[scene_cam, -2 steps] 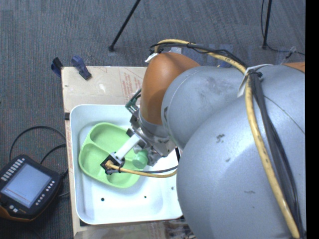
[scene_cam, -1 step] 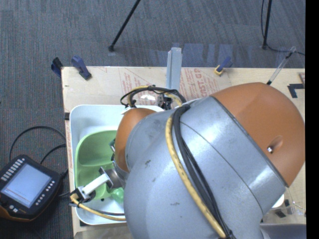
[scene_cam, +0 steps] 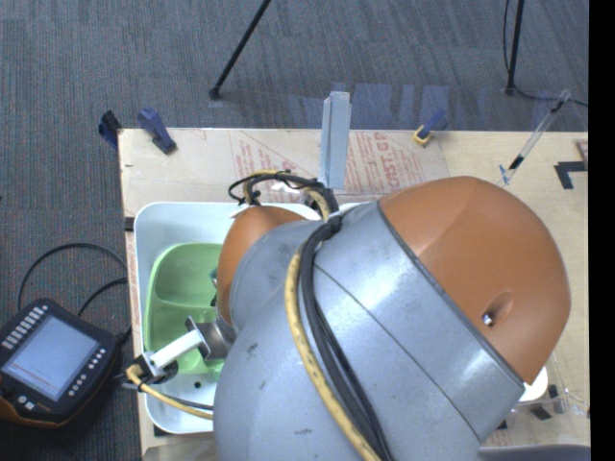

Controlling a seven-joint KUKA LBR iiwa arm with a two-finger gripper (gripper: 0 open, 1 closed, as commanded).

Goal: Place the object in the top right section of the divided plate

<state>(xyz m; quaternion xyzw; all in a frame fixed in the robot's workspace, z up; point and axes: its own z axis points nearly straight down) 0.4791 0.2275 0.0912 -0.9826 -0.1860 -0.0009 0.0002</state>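
Note:
A green divided plate [scene_cam: 178, 291] lies in the left white bin [scene_cam: 144, 229]; its left sections show, while its right side is hidden under the arm. The grey arm with its orange band [scene_cam: 245, 243] leans over the plate from the right and covers most of both bins. My gripper [scene_cam: 197, 339] hangs low over the plate's near part; a silver piece with a yellow and black end [scene_cam: 144, 368] juts out to the left of it. A small dark bit [scene_cam: 213, 278] shows on the plate at the arm's edge; what it is I cannot tell.
A teach pendant [scene_cam: 48, 358] with its cable lies on the carpet left of the bench. Blue clamps [scene_cam: 156, 130] grip the bench's far edge, and a metal post [scene_cam: 336, 147] stands behind the bins. A sliver of the right bin [scene_cam: 534, 386] shows at the lower right.

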